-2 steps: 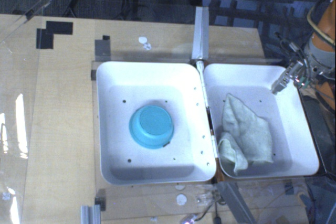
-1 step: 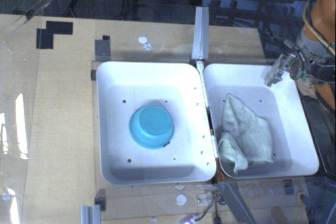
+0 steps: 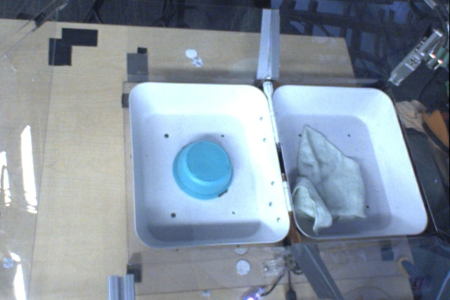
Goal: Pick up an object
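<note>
Two candidates to grab. A blue bowl (image 3: 203, 169) sits upside down near the middle of the left bin (image 3: 151, 109), flat on the floor, clear of all four walls. A crumpled pale grey cloth (image 3: 329, 180) lies in the right bin (image 3: 383, 112), bunched toward the wall it shares with the left bin and folded over at the near corner. Both rest on the bin floors; nothing is lifted.

So as far as I can judge, the pick is not yet made: no object is off the floor, none is gripped.

The arm is way off. What I take to be the wrist end with the pincer (image 3: 424, 53) sits at the far right, above and outside the right bin's far corner, well apart from both objects. Too small and cut off at the frame edge to tell how the pincer is set, so I can't call it.

Everything's left to do: choose a target, travel over a bin, descend, close, lift. The cloth is the nearer one. The bowl's smooth dome looks harder for two fingers; the cloth's folds look easier to pinch.

The wooden counter (image 3: 84, 151) around the bins carries only small fixtures.
</note>
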Available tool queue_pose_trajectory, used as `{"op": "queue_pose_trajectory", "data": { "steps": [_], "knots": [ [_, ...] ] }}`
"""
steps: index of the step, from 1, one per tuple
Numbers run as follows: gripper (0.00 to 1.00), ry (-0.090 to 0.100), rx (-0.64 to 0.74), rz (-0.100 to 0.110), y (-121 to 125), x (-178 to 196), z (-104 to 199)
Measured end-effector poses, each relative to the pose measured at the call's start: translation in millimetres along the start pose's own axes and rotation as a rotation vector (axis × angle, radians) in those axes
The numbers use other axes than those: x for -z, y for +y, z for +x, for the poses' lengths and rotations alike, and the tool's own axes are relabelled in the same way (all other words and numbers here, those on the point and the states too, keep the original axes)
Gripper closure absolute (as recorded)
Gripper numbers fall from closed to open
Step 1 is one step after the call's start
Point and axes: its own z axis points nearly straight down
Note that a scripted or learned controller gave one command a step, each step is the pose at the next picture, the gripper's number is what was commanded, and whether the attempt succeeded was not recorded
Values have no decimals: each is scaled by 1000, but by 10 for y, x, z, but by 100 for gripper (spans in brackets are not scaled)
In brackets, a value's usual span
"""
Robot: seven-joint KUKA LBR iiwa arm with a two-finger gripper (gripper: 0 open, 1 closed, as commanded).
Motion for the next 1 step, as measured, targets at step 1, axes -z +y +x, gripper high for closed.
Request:
{"op": "queue_pose_trajectory", "data": {
  "steps": [1],
  "knots": [
    [100, 6, 123, 1, 802, -976, 576]
  ]
}}
